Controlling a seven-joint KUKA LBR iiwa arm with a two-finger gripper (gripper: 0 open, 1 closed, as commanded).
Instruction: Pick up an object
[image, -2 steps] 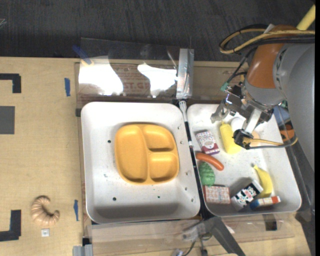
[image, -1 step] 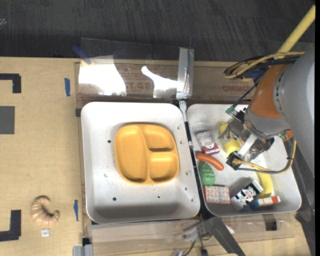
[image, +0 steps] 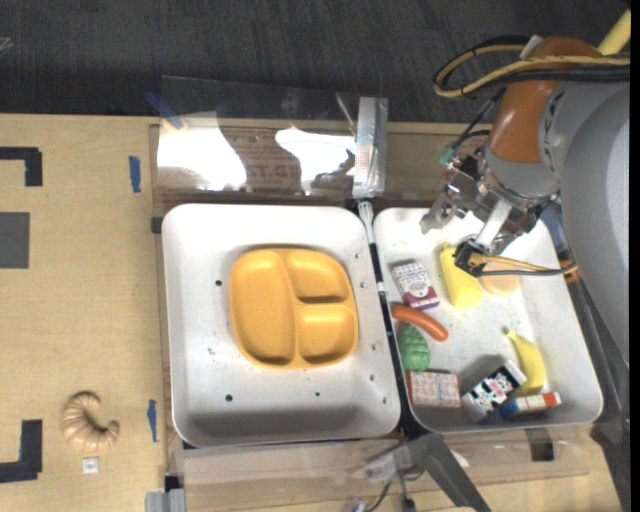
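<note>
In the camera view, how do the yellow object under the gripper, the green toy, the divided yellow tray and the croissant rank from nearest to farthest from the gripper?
From the gripper:
1. Yellow object, right bin, just below it.
2. Green toy, same bin, near the divider.
3. Divided yellow tray, in the left bin.
4. Croissant, on the bench outside the bins, far left.

Two white bins, left (image: 190, 300) and right (image: 575, 330), sit on a tan counter (image: 70, 330) bearing black square marks (image: 20, 165) and blue tape strips (image: 134, 172). Left bin: a yellow-orange divided tray (image: 293, 305). Right bin: a red-and-white packet (image: 414, 283), an orange-red sausage (image: 420, 322), a green lumpy item (image: 414, 349), a pink-patterned box (image: 434, 388), a yellow banana (image: 528, 360), a black-and-white carton (image: 492, 390), a yellow piece (image: 458, 285) and a pale orange disc (image: 499, 283). A beige-brown croissant (image: 89, 420) lies on the counter. The arm (image: 590, 120) is grey with an orange band (image: 520, 125) and yellow cables (image: 480, 60).
</note>
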